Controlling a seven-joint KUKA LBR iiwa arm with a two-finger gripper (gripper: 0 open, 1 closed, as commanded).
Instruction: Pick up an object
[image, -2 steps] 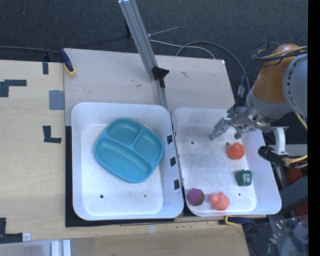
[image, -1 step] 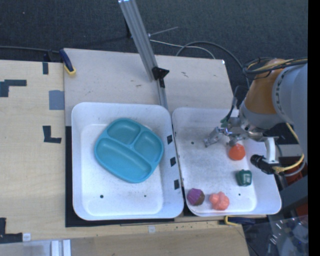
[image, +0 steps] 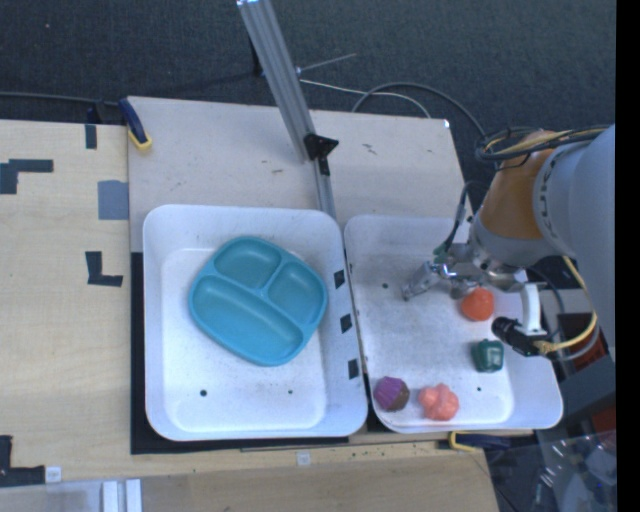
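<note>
The gripper (image: 425, 283) hangs in the right bin (image: 400, 240), fingers spread apart and holding nothing. A round orange ball (image: 477, 304) sits just beside it.

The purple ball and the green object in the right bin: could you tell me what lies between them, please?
In the camera view, a salmon-pink lumpy object lies between the purple ball and the green object, nearer the ball and a little toward the bin's near edge.

The arm (image: 575, 195) is a thick, rounded grey body with a broad orange band (image: 512, 200) above the wrist. Black and yellow cables loop around it — some over the band's top, others by a small white-and-black fitting (image: 525, 325) lower down.
</note>
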